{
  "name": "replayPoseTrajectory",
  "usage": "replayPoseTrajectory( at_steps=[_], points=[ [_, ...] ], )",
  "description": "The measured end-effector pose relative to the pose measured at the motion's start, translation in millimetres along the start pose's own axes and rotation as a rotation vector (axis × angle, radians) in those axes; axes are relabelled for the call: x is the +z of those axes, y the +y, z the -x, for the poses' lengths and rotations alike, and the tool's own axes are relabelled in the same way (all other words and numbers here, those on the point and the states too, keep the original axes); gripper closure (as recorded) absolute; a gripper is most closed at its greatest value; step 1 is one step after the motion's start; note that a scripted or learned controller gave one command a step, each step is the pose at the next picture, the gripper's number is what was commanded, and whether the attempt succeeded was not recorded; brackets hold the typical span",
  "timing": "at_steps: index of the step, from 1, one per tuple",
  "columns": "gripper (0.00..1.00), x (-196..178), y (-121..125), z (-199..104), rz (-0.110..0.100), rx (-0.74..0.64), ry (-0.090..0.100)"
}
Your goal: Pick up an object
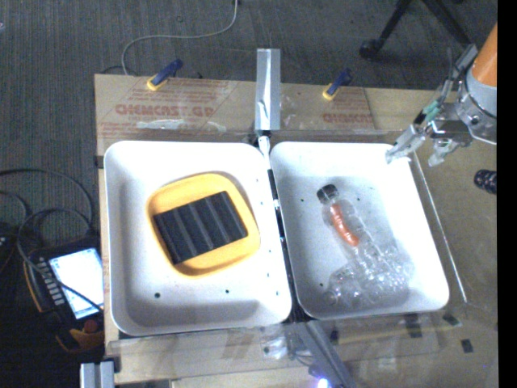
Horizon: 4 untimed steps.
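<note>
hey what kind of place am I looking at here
Probably a robotics lab or test cell: two white bins sit side by side on a bench, a robot arm's gripper hangs at the right bin's corner, and cables and an office chair base crowd the carpet.

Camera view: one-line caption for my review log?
Gripper at right bin's far corner; clear plastic bottle inside, yellow tray left.

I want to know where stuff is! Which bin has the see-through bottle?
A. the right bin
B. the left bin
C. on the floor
A: the clear plastic bottle lies in the right bin, while the left bin has a yellow and black thing.
</note>
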<state>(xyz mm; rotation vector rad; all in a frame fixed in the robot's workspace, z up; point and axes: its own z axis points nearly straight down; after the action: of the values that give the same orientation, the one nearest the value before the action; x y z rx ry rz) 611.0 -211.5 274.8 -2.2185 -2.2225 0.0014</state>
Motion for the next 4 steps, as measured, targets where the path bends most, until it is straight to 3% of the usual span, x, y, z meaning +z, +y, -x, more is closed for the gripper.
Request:
replayPoseTrajectory(
  at_steps=[1,2,3,4],
  points=[
    [0.0,159.2,24.8,-34.2,-0.001,-0.146,0.0],
    [0.0,183.4,-5.6,-60.8,0.015,-0.264,-0.01],
    [0.0,182.8,-31.9,-106.2,0.017,-0.412,-0.009],
    [0.0,182.3,-75.3,-105.8,0.023,-0.633,-0.011]
  ],
)
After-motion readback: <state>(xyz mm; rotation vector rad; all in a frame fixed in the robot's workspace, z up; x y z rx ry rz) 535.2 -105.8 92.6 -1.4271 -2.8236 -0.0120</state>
